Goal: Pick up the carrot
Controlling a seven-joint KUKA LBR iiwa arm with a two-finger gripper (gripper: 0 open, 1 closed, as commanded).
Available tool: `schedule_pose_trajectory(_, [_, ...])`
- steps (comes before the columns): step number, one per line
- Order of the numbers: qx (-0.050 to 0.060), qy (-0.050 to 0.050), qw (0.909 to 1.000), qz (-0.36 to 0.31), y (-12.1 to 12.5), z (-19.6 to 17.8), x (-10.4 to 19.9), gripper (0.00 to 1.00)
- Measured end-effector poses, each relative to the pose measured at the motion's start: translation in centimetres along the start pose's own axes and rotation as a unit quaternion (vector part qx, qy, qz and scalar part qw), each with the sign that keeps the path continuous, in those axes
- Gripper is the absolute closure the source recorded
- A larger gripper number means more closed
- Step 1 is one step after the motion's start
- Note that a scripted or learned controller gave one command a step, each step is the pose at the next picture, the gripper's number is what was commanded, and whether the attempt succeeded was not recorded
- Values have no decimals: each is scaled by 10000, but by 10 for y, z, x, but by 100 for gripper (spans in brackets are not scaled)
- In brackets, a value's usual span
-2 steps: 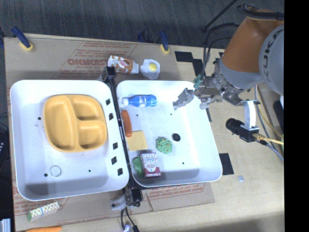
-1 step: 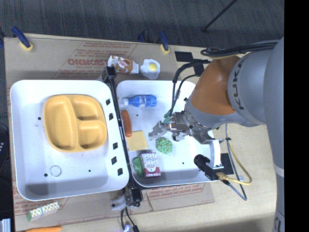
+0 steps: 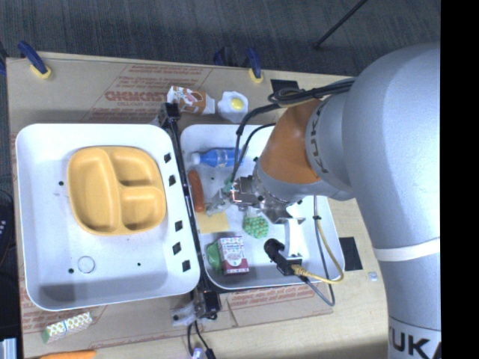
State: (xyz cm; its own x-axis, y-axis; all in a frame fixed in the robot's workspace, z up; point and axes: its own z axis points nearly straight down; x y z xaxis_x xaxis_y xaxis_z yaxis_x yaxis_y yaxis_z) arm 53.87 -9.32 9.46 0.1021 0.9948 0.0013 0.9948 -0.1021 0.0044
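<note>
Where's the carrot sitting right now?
The carrot lies in the right bin, along its left wall, just below the blue bottle and left of the gripper.

One camera is on me, fixed above the surface (image 3: 112,81) and tilted down at a slant. It takes in both white bins side by side: the left bin (image 3: 37,200) sits wide open to it, the right bin (image 3: 329,238) is partly covered by my own arm (image 3: 389,140), which comes in from the right and looms large, close to the lens. The far edge of the surface runs across the top of the frame with dark floor (image 3: 150,13) beyond it; the near edge sits at the bottom. The view is close enough to read print on the cardboard lining.
</note>
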Motion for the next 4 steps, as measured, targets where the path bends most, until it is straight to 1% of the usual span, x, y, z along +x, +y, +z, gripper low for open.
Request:
schedule_pose_trajectory(1, [31, -4, 9996, 284, 47, -98, 24, 0])
schedule_pose_trajectory(2, [51, -5, 10000, 8, -6, -96, 65, 0])
schedule_pose_trajectory(3, [30, -6, 9967, -807, 6, -97, 69, 0])
schedule_pose_trajectory(4, [22, -9, 9953, -963, 9, -97, 74, 0])
